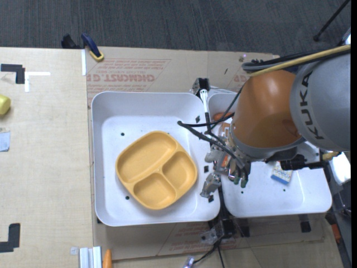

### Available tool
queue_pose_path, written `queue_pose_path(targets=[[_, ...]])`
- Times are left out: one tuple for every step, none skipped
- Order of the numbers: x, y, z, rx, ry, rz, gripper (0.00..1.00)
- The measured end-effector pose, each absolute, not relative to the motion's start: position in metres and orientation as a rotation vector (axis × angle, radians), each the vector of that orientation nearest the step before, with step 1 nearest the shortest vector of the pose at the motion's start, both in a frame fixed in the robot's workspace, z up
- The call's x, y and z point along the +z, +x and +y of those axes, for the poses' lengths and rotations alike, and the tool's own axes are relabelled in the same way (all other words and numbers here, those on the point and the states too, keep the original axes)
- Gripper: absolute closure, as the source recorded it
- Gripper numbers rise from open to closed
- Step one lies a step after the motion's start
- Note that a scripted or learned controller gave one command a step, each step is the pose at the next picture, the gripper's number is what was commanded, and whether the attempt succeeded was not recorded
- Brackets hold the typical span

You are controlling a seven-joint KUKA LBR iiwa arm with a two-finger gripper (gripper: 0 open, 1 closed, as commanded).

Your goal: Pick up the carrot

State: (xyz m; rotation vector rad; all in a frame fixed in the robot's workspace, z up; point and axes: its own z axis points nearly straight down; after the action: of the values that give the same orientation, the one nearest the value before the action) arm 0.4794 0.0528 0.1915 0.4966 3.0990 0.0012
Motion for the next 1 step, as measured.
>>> queue_pose_path(targets=[[0.1918,0.495,0.0017,-0.001,0.497,3.098,0.0]])
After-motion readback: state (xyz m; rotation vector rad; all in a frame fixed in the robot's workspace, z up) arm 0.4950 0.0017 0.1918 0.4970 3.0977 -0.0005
